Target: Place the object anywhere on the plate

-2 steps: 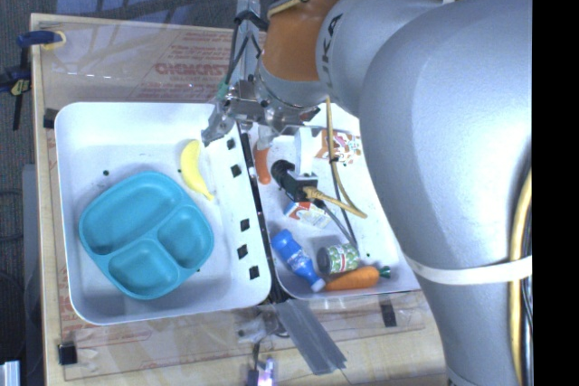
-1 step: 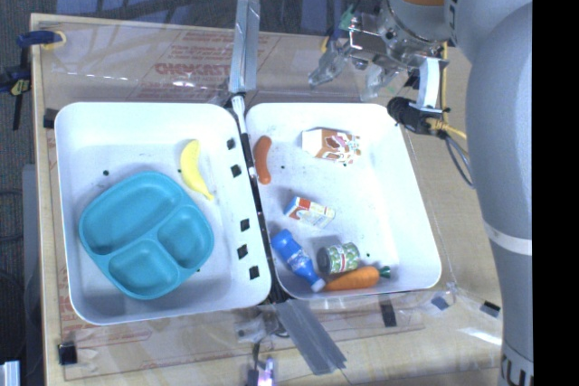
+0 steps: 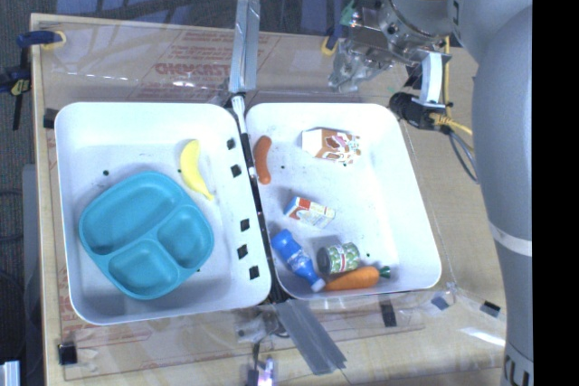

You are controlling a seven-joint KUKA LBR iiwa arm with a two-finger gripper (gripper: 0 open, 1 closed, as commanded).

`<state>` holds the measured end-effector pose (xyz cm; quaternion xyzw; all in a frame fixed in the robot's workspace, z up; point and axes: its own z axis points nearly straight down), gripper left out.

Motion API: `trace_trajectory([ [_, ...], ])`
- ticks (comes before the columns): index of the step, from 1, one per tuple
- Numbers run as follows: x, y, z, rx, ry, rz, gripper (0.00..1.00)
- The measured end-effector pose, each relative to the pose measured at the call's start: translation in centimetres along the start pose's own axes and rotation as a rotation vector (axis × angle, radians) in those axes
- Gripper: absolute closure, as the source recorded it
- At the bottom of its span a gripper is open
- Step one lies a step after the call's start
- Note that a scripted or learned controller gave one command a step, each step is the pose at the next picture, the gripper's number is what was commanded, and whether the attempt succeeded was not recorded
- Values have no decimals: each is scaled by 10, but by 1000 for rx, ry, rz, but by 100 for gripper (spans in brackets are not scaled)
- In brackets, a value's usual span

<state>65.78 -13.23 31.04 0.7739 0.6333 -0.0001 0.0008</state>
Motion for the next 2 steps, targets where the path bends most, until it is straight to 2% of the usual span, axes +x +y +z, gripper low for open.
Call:
trace_trajectory([
  [1,59,-52,38,3,0,-98,100],
  [2,128,-74,8,-1,0,-234,100],
])
